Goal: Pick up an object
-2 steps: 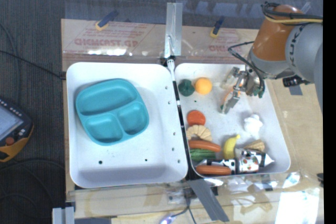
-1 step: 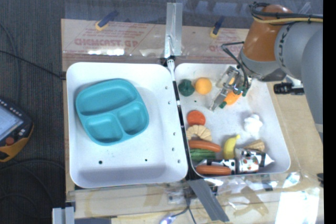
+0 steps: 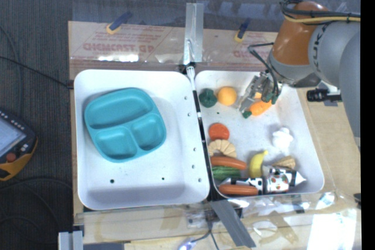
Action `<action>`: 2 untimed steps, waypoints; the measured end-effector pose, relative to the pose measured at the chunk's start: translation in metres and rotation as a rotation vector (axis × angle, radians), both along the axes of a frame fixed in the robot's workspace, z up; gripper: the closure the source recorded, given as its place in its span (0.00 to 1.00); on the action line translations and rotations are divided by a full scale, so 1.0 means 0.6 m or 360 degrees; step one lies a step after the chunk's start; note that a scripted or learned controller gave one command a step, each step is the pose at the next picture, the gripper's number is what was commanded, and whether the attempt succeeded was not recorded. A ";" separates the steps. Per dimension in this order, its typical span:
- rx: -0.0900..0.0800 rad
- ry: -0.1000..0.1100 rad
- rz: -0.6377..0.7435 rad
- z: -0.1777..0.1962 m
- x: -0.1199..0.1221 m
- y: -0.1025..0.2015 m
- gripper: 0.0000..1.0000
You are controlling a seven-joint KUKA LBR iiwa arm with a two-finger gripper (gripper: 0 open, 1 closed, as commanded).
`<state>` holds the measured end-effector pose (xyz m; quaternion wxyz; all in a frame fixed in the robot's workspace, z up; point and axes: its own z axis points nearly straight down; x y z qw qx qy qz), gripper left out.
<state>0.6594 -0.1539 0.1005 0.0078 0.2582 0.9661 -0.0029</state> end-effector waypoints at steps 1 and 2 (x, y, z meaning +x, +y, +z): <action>0.0000 0.0003 0.0000 -0.001 -0.001 0.000 0.00; 0.0005 -0.0001 -0.0004 -0.018 -0.027 0.009 0.00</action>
